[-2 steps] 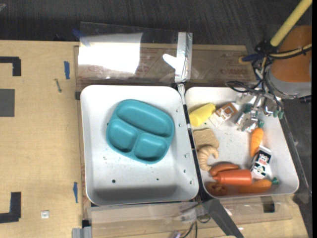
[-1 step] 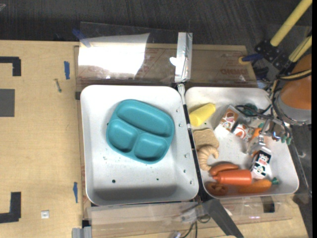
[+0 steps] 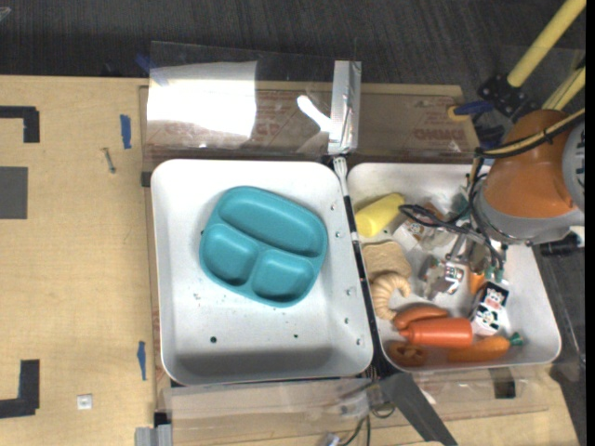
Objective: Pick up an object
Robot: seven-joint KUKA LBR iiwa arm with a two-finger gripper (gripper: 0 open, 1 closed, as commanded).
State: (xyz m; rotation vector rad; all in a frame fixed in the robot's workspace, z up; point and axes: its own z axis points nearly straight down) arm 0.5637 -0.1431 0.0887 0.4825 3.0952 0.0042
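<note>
Gripper (image 3: 444,269) low in right bin (image 3: 544,342), among yellow block (image 3: 378,215), hot dog (image 3: 437,328), carrot (image 3: 493,346). Finger state unclear, possibly near contact. Nothing visibly held; pick not done, lift left.

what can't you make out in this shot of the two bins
- Gripper, camera view: lost among cables and metal parts, so whether it grips anything is unclear.
- Right bin floor beneath the arm's orange band: hidden by the arm.
- Small black-and-white item: too small to identify.
- Beige toy beside the yellow block: shape blurred.
</note>
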